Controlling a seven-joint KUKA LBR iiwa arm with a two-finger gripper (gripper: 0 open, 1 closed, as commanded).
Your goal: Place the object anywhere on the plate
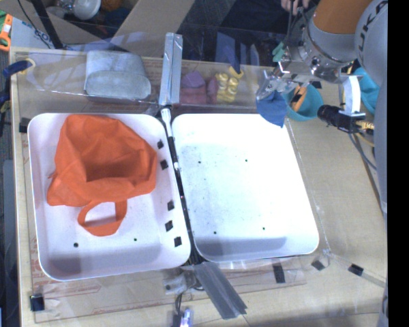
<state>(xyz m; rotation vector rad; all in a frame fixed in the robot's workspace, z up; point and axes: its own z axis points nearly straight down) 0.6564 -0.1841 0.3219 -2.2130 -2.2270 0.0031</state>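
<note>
Poised at the upper right of the frame, just past the top right corner of the right bin [301,182], with the gripper [281,87] directly above a small blue object [273,110] that looks to hang from it over the bin's rim. Cannot tell whether the jaws are wide, narrow or clamped on the blue piece. Hard to name the plate with confidence; perhaps the teal round thing [313,106] just right of the gripper. Best to confirm the hold first, then carry slowly and level, keep clear of the bin wall, lower until touching the plate, and only then release. Steer well away from the orange bag [102,162] in the left bin [35,182].
</note>
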